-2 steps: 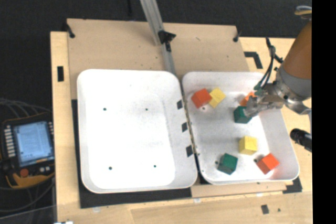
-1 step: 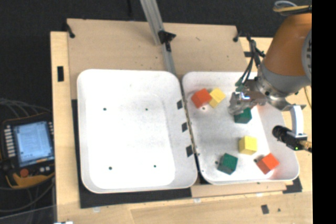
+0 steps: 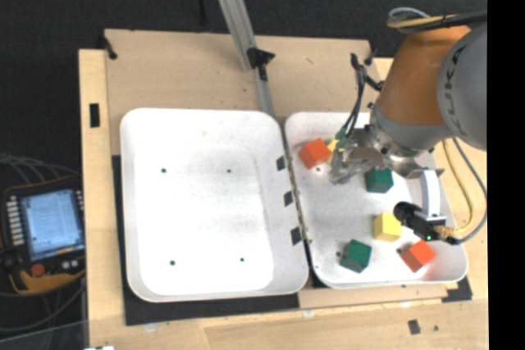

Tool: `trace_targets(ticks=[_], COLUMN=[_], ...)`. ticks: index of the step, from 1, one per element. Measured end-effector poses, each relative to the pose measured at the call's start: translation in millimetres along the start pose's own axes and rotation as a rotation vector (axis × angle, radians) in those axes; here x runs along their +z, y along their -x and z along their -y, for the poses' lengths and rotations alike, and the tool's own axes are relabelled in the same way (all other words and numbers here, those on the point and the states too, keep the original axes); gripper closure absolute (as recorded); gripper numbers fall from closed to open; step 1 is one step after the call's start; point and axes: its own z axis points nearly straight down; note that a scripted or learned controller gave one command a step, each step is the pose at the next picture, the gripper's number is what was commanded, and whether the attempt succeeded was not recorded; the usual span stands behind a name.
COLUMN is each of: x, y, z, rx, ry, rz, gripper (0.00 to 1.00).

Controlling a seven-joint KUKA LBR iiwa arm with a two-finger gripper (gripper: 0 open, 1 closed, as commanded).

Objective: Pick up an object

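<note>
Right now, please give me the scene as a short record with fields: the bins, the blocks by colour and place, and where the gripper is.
bins: two white bins side by side, left bin and right bin
blocks in right bin: orange block upper left; green block middle; yellow block lower right; green block near front; orange block front right corner
gripper: gripper low over right bin, beside upper orange block
gripper fingers: cannot tell
arm: enters from right

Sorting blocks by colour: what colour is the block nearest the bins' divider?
Orange block, clear in the camera view.
</note>
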Motion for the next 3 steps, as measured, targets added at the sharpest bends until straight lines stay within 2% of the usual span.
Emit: trace_targets(ticks=[2, 3], x=[2.7, -1.2], y=[-95.7, -140.8], z=[6.7, 2.1], rx=[-0.001, -0.002], ry=[-0.001, 0.0], rz=[-0.001, -0.002], gripper=[1.0, 1.0])
